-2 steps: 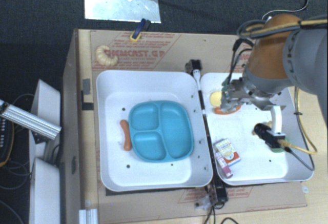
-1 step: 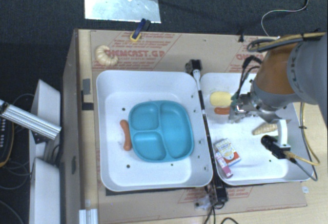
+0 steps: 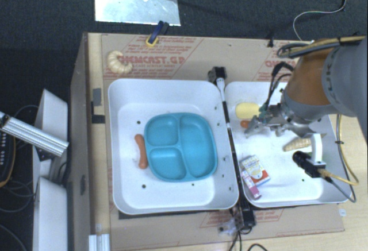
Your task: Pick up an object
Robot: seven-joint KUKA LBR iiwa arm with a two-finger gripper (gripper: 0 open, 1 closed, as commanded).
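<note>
My gripper (image 3: 257,123) hangs low in the right bin (image 3: 322,189), near its upper left corner. A yellow rounded object (image 3: 247,109) lies just left of and above it. A small red-orange thing (image 3: 245,124) sits right at the gripper's left side, partly hidden by it. A pale corn-like piece (image 3: 297,144) lies to the gripper's lower right. A small white and red packet (image 3: 253,173) rests at the bin's lower left. I see nothing held between the fingers.
The left bin (image 3: 123,186) holds a blue divided plate (image 3: 180,146) and an orange sausage (image 3: 141,151) beside it. A thin divider (image 3: 227,123) separates the bins. On the cardboard behind lie a pale ring-shaped thing (image 3: 119,61) and a blue-yellow tool (image 3: 156,33).
</note>
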